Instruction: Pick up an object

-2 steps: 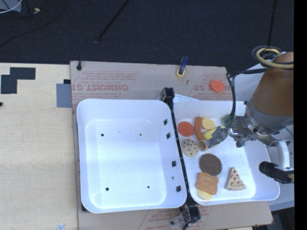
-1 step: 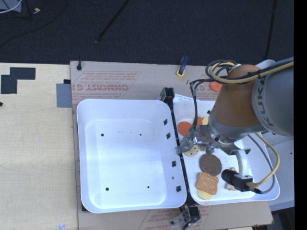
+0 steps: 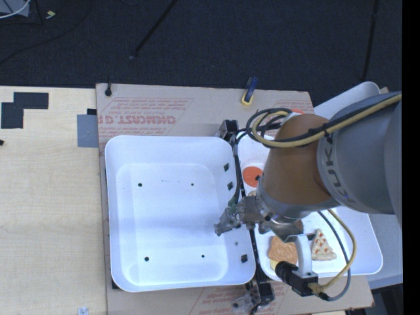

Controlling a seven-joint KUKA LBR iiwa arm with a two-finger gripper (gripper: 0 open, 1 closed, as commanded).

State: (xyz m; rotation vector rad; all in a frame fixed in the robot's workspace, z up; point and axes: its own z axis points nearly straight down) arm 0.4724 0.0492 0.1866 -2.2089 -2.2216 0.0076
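Observation:
The grey arm with its orange band (image 3: 292,166) reaches in from the right and covers most of the right bin (image 3: 373,258). My gripper (image 3: 228,222) sits low at the right wall of the left bin (image 3: 125,176), close to the divide between the two bins. In the right bin lie an orange round piece (image 3: 252,174), a tan toast-like piece (image 3: 282,249) and a pizza slice toy (image 3: 321,245). The arm hides the rest of that bin. Nothing shows in my gripper.
Both bins rest on a cardboard sheet (image 3: 151,113) on the wooden bench. A blue and yellow clamp (image 3: 249,92) sits at the sheet's far edge. Cables (image 3: 269,120) loop off the arm over the right bin's far end.

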